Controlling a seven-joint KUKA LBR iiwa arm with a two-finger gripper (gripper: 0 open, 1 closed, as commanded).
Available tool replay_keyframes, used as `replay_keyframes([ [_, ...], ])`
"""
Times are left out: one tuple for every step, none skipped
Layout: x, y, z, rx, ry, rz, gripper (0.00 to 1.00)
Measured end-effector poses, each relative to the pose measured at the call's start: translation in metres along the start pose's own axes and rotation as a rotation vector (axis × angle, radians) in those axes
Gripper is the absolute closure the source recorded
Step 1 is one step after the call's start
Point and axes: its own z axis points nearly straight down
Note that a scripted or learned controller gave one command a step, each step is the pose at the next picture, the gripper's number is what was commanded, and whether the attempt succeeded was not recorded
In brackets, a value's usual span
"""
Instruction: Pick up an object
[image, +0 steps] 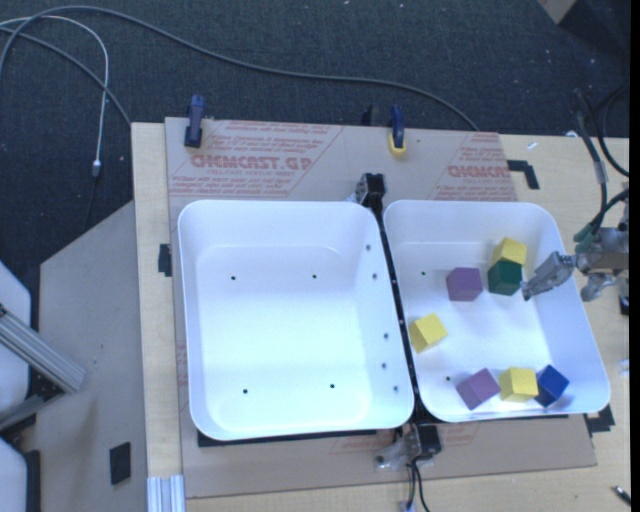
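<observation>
Here the gripper (560, 272) reaches in over the right bin's (440, 225) right rim, its 2 grey metal fingers spread apart with nothing between them, the nearer tip just beside the green cube (505, 277). A yellow cube (511, 250) touches that green one from behind; a purple cube (464, 283) sits near on their left. Another yellow cube (428, 331) lies alone near the divider (open floor all around it). Along the front wall, a purple cube (478, 387), a yellow cube (518, 383) and a blue cube (551, 385) crowd together. The left bin (200, 300) is smooth glossy white plastic with rounded corners, resting on a printed cardboard sheet (260, 155).
</observation>
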Motion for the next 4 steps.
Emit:
replay_keyframes([
  [0.0, 0.001, -0.003, -0.007, -0.001, -0.001, 0.0],
  [0.005, 0.004, 0.039, -0.003, 0.0, -0.002, 0.0],
  [0.005, 0.009, 0.083, -0.003, 0.0, -0.002, 0.0],
  [0.005, 0.006, 0.125, -0.003, 0.0, -0.001, 0.0],
])
